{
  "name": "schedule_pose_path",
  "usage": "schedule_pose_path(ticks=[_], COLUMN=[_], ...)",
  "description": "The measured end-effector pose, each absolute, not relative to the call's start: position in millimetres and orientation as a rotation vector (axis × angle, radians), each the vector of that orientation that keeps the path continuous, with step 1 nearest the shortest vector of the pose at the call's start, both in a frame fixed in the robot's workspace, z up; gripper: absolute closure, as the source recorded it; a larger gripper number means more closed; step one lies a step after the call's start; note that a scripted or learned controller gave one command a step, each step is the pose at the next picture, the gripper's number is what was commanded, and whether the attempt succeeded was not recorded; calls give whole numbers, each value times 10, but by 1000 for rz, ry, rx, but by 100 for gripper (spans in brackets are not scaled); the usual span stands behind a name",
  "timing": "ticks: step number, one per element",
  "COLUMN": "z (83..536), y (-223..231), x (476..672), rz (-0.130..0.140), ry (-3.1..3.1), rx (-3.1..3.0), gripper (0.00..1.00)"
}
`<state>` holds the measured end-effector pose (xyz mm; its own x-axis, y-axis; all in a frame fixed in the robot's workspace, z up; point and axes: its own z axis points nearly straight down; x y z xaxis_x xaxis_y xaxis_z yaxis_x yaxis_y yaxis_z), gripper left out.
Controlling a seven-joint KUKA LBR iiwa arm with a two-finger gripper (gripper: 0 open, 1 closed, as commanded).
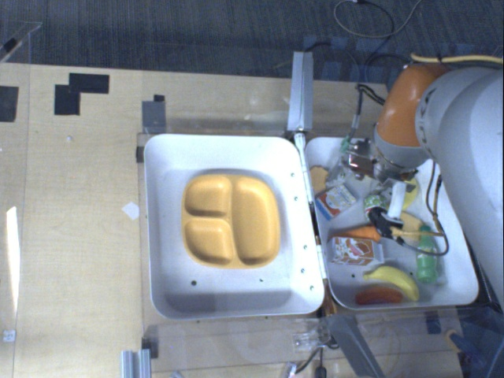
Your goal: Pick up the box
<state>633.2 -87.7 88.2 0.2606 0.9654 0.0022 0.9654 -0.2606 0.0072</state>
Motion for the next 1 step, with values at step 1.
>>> schedule_pose_path(ticks=[1], z=[1010], y=[-865], x=[6359], rz=[21], ry=[1907], rx=[2487], gripper=[100])
